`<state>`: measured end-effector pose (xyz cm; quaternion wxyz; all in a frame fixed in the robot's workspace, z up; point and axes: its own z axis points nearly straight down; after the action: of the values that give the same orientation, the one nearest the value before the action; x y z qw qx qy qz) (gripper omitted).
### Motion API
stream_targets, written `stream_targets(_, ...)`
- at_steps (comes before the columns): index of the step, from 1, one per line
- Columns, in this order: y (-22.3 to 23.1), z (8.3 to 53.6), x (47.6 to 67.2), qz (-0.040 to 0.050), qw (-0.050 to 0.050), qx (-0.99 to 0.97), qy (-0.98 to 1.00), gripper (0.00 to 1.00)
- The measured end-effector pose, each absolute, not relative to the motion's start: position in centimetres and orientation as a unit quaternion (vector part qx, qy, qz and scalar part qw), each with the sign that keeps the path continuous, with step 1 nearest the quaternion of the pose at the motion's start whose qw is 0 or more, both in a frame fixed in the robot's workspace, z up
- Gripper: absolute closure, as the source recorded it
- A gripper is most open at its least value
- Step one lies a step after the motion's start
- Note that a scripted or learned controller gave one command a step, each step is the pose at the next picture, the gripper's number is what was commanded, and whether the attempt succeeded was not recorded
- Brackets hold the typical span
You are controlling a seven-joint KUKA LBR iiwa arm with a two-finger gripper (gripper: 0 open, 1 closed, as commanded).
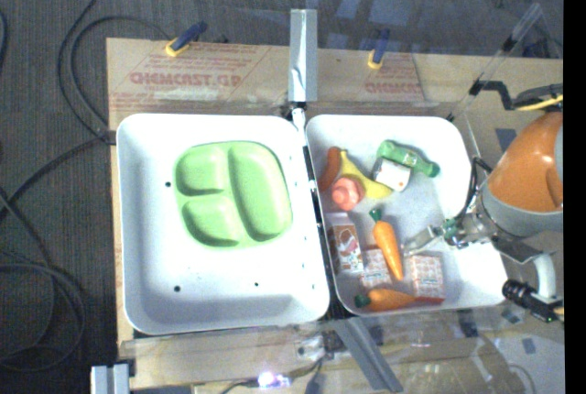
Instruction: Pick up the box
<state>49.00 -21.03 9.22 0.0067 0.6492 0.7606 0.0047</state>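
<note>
Three small boxes lie in the right bin (458, 145). A red and white carton (345, 246) is near the bin's left wall, a smaller pale box (374, 267) sits just below and right of it, and a pink patterned box (424, 272) rests near the front. My gripper (428, 238) reaches in from the right, low over the bin floor, just above the pink box and right of an orange carrot (388, 248). Nothing is visibly held in it. The arm's orange band (533, 170) hangs over the bin's right edge.
The right bin also holds a green bottle with a white label (404, 165), a banana (363, 179), a pink round fruit (346, 193), a red-orange piece (331, 165) and a second carrot (396, 299). A green divided tray (234, 192) lies in the left bin (146, 273).
</note>
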Motion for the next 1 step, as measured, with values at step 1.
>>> stream_targets(1, -21.33, 9.26, 49.27, 0.0098, 0.002, 0.68, 0.733, 0.0)
